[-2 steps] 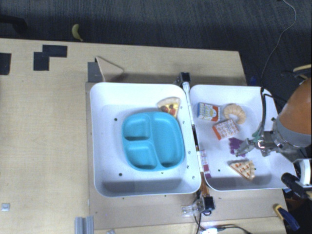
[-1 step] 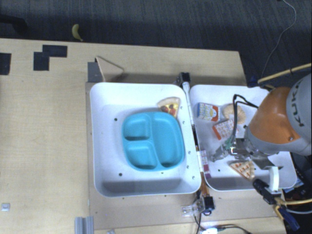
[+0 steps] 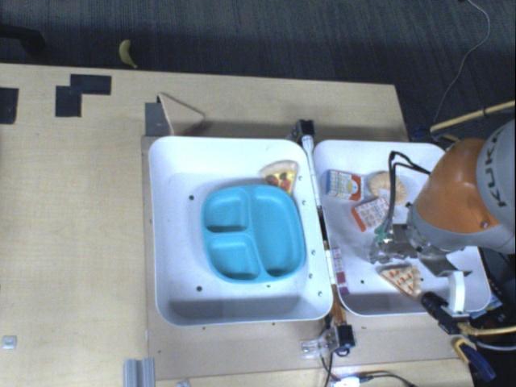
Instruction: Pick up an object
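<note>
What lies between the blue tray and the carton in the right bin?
The bins' adjoining rims lie between the blue tray and the carton, seen in the camera view.

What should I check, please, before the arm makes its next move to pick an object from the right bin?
1. Gripper is over the right bin: ok.
2. An object sits close under it, the pizza slice: ok.
3. Object held between the fingers: cannot tell.
4. Other targets lie apart from the bin walls, the small carton and red packet: ok.
5. Blue tray lies in the left bin, out of the arm's path: ok.
</note>
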Controlling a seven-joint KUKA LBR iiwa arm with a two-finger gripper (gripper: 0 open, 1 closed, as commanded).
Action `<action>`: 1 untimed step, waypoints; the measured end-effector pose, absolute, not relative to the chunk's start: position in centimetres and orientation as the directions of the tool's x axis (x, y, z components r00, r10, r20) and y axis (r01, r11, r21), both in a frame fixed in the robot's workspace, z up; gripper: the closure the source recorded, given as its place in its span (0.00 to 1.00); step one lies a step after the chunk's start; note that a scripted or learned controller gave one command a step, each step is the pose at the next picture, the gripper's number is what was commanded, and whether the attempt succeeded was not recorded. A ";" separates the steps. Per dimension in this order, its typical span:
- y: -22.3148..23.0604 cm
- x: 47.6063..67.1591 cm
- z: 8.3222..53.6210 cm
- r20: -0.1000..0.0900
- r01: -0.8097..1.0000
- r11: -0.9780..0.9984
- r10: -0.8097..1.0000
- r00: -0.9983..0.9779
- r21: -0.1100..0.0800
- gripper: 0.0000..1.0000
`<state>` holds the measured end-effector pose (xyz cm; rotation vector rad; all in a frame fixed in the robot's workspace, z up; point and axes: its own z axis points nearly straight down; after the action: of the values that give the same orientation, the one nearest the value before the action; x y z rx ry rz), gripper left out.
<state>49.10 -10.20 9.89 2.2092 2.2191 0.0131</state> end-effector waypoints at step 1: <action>-10.2 49.1 9.9 -0.001 1.000 0.004 1.000 -0.004 0.013 0.00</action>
<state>49.09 -10.20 9.87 2.2097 2.2194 0.0128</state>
